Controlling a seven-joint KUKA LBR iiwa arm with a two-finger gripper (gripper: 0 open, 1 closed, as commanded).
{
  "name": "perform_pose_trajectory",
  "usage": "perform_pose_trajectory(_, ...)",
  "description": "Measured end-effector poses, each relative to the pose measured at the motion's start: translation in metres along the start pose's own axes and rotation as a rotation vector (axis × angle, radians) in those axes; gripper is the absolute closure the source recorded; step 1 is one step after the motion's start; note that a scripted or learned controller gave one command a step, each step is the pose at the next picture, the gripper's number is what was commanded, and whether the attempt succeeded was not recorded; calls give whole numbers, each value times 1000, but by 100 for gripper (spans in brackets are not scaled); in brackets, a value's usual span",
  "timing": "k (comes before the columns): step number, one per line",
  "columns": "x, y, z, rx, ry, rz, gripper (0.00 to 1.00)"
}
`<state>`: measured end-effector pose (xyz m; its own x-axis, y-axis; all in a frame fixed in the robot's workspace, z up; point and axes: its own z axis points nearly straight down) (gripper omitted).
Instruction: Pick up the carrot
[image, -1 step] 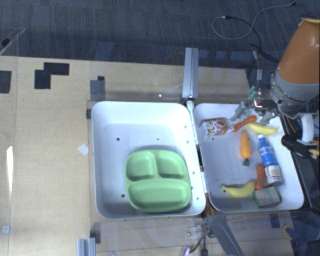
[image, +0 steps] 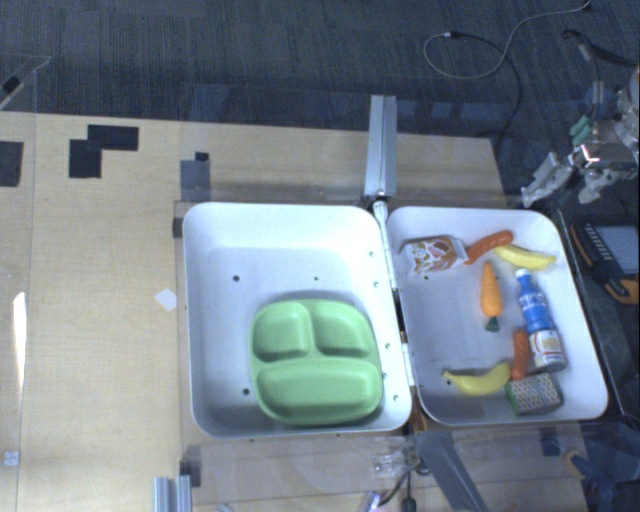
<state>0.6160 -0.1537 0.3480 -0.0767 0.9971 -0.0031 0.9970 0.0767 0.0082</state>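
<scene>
The carrot (image: 489, 293) is small and orange with a green stem end. It lies lengthwise in the upper middle of the right bin (image: 440, 330), stem pointing toward the front. The gripper (image: 582, 163) hangs at the far upper right, beyond the right bin's back corner and well away from the carrot. Nothing shows between its parts.
Around the carrot lie a brown packet (image: 432, 255), a red sausage (image: 489, 243), a yellow banana (image: 526, 258) and a blue bottle (image: 537, 324). A second banana (image: 478, 380) and a green block (image: 533, 395) sit near the front. The left bin (image: 215, 300) holds a green divided plate (image: 315, 361).
</scene>
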Motion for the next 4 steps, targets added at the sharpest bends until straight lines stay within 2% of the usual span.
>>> perform_pose_trajectory(1,-46,-27,-79,0,-1,-160,0)
perform_pose_trajectory(2,-43,-20,42,2,1,-281,0)
perform_pose_trajectory(3,-47,-34,213,3,2,-90,0)
perform_pose_trajectory(4,-47,-34,213,3,1,-90,0)
